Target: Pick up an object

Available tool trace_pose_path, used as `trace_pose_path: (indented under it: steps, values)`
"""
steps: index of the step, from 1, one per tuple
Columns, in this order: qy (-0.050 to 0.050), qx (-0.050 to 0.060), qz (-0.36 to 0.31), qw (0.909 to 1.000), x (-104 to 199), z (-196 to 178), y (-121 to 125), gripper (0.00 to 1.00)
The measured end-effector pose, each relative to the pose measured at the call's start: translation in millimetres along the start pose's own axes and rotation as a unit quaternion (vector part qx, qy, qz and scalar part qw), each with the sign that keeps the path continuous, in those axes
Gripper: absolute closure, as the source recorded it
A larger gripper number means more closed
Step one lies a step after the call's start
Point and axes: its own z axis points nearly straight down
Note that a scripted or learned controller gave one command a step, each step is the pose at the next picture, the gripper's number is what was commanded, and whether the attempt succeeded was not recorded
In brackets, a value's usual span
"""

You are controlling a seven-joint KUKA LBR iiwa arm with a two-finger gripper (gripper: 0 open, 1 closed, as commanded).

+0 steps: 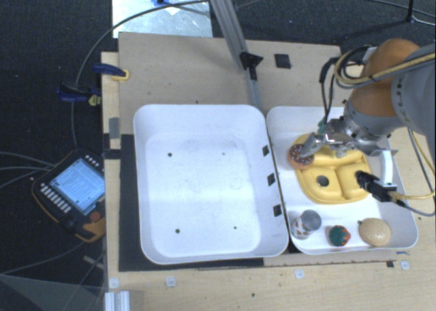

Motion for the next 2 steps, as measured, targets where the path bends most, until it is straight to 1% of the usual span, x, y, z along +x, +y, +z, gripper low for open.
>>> trace_pose_path:
  steps: [1, 2]
  values:
    - [0.000, -0.003, 0.000, 1.0000, 0.0, -14.0, 1.6, 1.00]
    - [0.000, -0.004, 0.001, 1.0000, -6.4, -61.0, -1.7, 1.00]
